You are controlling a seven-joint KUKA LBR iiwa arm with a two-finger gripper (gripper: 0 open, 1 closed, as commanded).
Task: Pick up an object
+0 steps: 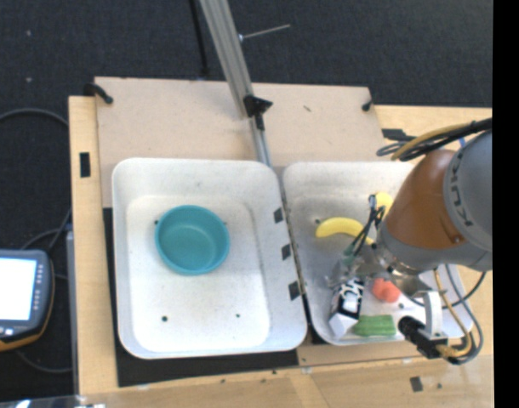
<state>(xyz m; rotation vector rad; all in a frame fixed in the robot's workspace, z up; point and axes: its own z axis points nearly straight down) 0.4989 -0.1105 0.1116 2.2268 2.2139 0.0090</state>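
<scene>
Down in the right bin lie several small things, any of which could be picked: a yellow banana, curved and lying flat near the bin's middle; a round orange-red object nearer the front; a green block, flat and oblong, against the front wall; and a small black-and-white box, tilted, just beside the green block on its left and near the orange-red object; none of them is seen between fingers. Over this bin hangs the arm, grey with its orange band, coming in from the right and covering much of the bin's right half; the gripper points down between the banana and the black-and-white box, but its tips are dark and tangled with cables, so whether it is spread or closed I cannot tell. Beside it, touching along the middle edge, the left bin holds a teal bowl, upright, round and open-topped, sitting towards the bin's back-left part, well apart from the walls; both bins rest on the tan bench.
</scene>
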